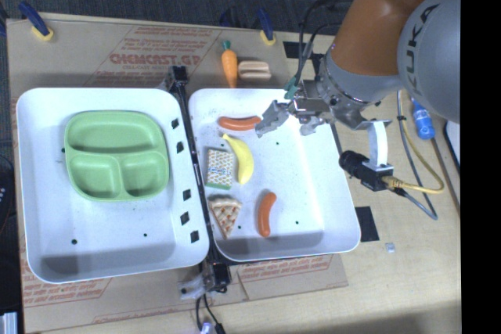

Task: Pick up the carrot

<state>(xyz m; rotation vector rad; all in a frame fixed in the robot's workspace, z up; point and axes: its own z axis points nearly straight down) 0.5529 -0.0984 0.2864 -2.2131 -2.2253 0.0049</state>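
The two-finger gripper hangs with fingers spread, pinching nothing, just beyond the red sausage; the small orange carrot with green top lies up-left, outside the right white bin; approach step, I judge; next, reach over the rim.

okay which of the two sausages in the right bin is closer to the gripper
The reddish-orange sausage lying crosswise at the bin's far end, just left of the two-finger gripper. The other sausage lies lengthwise near the front edge.
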